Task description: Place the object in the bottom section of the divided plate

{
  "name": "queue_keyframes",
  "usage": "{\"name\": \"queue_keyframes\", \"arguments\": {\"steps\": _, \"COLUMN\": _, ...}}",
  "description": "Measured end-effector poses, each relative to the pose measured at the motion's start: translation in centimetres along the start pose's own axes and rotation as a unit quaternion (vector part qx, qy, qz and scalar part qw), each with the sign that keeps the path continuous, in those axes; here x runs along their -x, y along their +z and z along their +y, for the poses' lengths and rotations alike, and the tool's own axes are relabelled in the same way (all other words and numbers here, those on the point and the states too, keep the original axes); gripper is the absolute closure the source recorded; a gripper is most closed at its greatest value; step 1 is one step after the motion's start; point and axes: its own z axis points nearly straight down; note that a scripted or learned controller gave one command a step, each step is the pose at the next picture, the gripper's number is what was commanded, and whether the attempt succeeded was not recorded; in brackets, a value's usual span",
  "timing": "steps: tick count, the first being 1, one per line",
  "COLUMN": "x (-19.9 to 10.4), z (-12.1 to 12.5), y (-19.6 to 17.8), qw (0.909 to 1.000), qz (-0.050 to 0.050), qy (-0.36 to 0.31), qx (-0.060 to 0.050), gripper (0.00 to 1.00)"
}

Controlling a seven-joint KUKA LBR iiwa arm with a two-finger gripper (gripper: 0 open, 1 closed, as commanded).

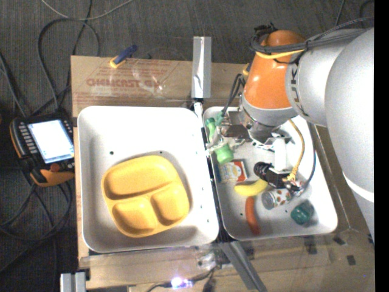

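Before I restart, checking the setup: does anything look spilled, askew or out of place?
Nothing spilled or damaged. The yellow divided plate sits slanted in the left bin; the banana lies amid clutter in the right bin.

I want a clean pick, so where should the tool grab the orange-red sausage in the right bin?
Probably take the orange-red sausage across its middle, coming straight down from above. It lies flat and long, running roughly up and down the view, so closing across its narrow width suits it. The banana crowds its upper end, so stay at the middle or lower.
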Motion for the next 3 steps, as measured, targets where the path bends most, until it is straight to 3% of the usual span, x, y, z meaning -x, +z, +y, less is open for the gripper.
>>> {"name": "queue_keyframes", "arguments": {"steps": 1, "x": -7.4, "z": -4.5, "y": 0.8, "qw": 0.975, "qz": 0.0, "qy": -0.222, "qx": 0.0, "gripper": 1.0}}
{"name": "queue_keyframes", "arguments": {"steps": 2, "x": -12.1, "z": -0.2, "y": -0.7, "qw": 0.9635, "qz": -0.001, "qy": -0.268, "qx": 0.001, "gripper": 1.0}}
{"name": "queue_keyframes", "arguments": {"steps": 3, "x": -12.1, "z": -0.2, "y": -0.7, "qw": 0.9635, "qz": -0.001, "qy": -0.268, "qx": 0.001, "gripper": 0.0}}
